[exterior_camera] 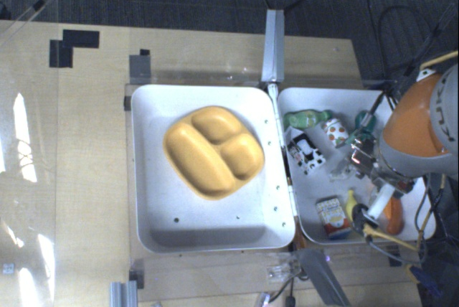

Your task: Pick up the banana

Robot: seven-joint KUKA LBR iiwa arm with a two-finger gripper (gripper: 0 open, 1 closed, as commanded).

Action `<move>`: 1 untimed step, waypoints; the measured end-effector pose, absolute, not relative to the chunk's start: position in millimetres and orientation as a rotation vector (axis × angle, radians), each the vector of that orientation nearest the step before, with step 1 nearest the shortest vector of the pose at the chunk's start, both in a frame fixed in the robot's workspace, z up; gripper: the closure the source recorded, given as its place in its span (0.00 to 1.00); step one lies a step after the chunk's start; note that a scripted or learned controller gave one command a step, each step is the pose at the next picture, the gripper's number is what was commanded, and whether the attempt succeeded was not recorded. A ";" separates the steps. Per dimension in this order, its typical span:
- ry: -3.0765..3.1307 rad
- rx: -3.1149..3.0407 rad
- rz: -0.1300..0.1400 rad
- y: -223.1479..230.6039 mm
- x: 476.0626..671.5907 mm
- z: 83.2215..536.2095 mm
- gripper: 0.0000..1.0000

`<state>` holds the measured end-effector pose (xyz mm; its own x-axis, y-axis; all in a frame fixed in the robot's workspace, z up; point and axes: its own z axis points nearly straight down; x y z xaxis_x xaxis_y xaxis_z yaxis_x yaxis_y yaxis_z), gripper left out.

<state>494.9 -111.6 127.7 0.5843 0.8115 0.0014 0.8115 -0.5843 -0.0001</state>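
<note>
Looking down on a pale wooden table with two shallow white bins side by side. Reaching in from the view's right over the right bin: the grey arm with its orange band, ending in the gripper above the middle of that bin. Impossible to tell whether the gripper is open or closed (its metal parts blurred and seen from above).

Below the gripper in the view, toward the bin's near rim: the banana. Just a narrow yellow strip of it on show, running up and down the picture, partly hidden by the robot's own hardware. Near the gripper but apart from it. Just beside the banana, on the side away from the arm: a small yellow-and-red carton. On the banana's other side, under the arm: an orange thing, too hidden to name.

Level with the gripper and away from the arm: a black-and-white toy, near the bin's wall. Farther up the view from the gripper: a green bottle lying on its side, a small white-and-red cup, and a teal thing close by the arm.

Well apart from the gripper, beyond the black-and-white toy: the left bin, with a yellow three-part dish in its middle.
</note>
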 end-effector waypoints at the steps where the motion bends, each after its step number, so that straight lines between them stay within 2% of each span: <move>1: -1.898 -2.508 -0.012 -160.1 489.8 88.3 0.00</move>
<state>489.8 -160.1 88.3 0.2714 0.9625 0.0039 0.9624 -0.2714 0.0075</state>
